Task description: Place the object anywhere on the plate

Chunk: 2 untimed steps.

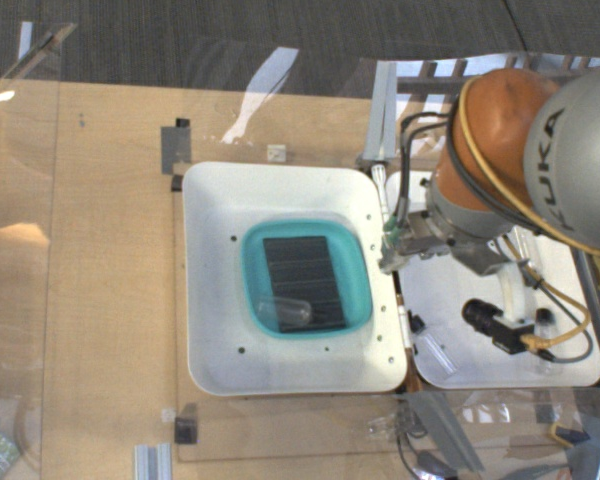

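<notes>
Resting already: the clear cup (285, 313) lies on its side at the front-left corner of the teal plate (356, 280), overlapping its dark ridged mat (305, 273).
Left bin (220, 358): carries the plate centrally (so the object looks placed).
Shared rim: the gripper (392, 248) hangs over it, near the plate's right edge, with nothing seen in it; how wide it stands I cannot tell.
Right bin (460, 363): beneath the arm (540, 148).
</notes>
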### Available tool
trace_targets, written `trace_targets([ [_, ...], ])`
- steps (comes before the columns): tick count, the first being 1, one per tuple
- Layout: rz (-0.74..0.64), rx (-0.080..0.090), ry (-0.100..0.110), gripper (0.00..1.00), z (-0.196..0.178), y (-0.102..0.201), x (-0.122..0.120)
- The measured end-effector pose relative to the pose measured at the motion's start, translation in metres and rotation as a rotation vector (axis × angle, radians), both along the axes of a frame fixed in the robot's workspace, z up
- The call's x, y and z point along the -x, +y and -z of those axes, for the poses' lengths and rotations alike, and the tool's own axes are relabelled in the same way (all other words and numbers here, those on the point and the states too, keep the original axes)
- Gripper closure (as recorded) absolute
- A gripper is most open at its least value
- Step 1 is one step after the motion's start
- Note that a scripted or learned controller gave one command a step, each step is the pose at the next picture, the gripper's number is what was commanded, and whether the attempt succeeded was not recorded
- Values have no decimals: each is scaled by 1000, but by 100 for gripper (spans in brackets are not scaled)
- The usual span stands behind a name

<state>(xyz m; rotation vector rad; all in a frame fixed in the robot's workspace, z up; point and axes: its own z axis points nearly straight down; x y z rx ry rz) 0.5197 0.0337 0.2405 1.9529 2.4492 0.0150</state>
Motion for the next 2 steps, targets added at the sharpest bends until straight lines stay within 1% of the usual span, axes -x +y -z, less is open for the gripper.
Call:
trace_targets([
  [1,-75,1,9,100,56,58,15],
  [2,-75,1,9,0,56,58,15],
])
